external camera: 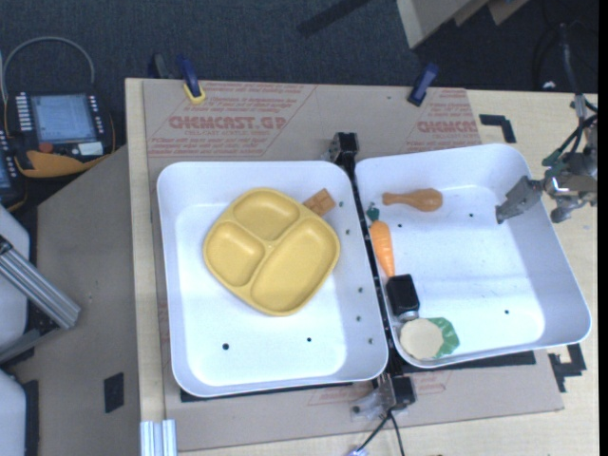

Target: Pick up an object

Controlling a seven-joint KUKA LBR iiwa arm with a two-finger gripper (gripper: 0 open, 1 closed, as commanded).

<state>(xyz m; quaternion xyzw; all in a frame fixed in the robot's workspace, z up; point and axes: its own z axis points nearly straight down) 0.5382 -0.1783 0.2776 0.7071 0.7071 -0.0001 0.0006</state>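
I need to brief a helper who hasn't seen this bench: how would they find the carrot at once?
Look in the right-hand white bin, along its left wall next to the divide between the two bins. The carrot lies there lengthwise, orange with a small green top. It sits below the tan drumstick and just above a small black block; nothing else there is orange.

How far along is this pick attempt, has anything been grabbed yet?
Nothing looks picked yet. The end effector sits at the right bin's far right edge, with nothing visible in it. The drumstick, carrot, black block and round piece all lie in that bin. Reaching, grasping and lifting remain.
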